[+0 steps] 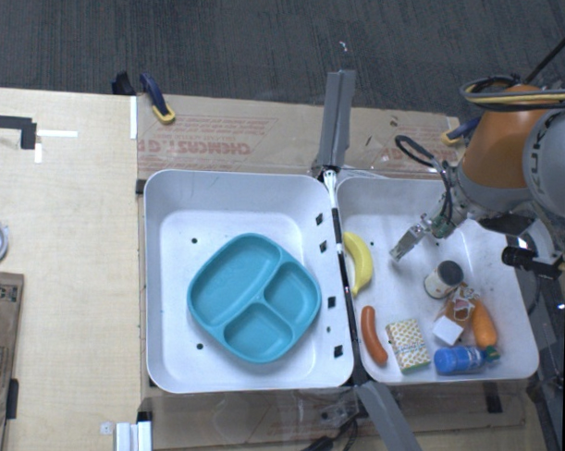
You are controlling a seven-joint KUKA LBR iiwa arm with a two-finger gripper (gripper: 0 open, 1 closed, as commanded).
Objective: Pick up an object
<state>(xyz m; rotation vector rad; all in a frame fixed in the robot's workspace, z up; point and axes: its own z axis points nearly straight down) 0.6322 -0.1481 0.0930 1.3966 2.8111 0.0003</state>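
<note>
Nearest the camera, along the front of the right bin (527,363), lie a red sausage (373,335), a small patterned box (409,345) and a blue bottle (461,360) on its side, in a row from left to right. The sausage and box are just beside each other; the bottle touches the box's right end. Just behind the bottle sit a white block (448,329), a brown-and-white packet (461,307) and an orange carrot-like piece (484,326), crowded together. A little farther back stands a small can (443,277) with a dark top.

In the left bin (156,262) a blue divided plate (254,298) lies flat, turned at an angle, filling most of the floor.

Against the right bin's left wall, beside the divider, lies a banana (359,261), well apart from the can.

Behind the can, the gripper (413,241) hangs over bare floor between banana and can, its tip pointing toward the left. Whether its fingers are apart or together cannot be told from this slant, and nothing is seen between them. The grey arm (507,154) with its orange band rises at the far right.

Beyond the bins lies brown cardboard (239,135) with red print, a blue-and-yellow clamp (157,100) at its left end.
</note>
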